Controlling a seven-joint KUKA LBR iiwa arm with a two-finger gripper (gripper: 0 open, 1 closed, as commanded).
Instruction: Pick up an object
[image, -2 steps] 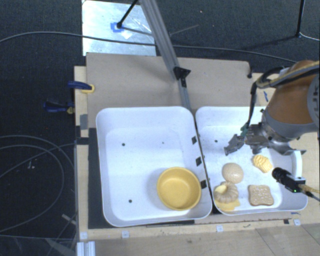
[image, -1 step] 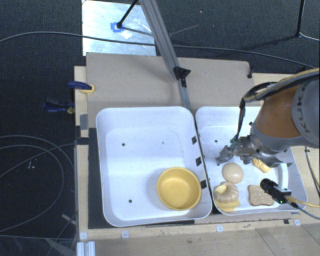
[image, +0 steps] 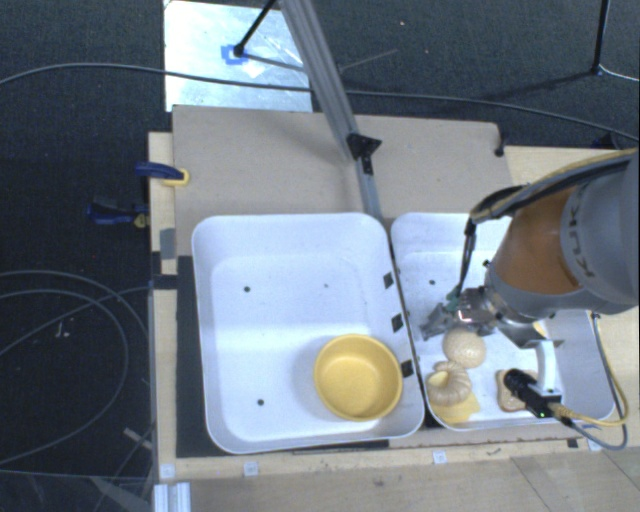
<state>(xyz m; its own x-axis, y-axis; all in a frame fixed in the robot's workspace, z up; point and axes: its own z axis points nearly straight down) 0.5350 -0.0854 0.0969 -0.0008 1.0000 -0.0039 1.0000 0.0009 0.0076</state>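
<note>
Two white bins sit side by side on the bench. Left bin (image: 250, 300): one yellow bowl (image: 358, 376), upright, near the bin's front right corner, close to the wall shared with the other bin.

Right bin (image: 425, 250): the arm (image: 575, 250) reaches in from the right, wrist low over the bin's middle. The gripper (image: 447, 318) points toward the shared wall, its metal tip just above the floor of the bin. Whether it is apart or together: cannot tell, the tip is small and partly lost against the white.

Objects in the right bin, all along its front edge:
- pale round object (image: 464, 348), just in front of the gripper tip, very near or touching it; nothing seen clamped.
- cream ridged object (image: 452, 390), at the front left corner, just in front of the round one and touching it or nearly so.
- small tan object (image: 510, 390), further right along the front edge, partly hidden by black hardware on the arm.

No object seen lifted; all three rest on the bin floor.
</note>
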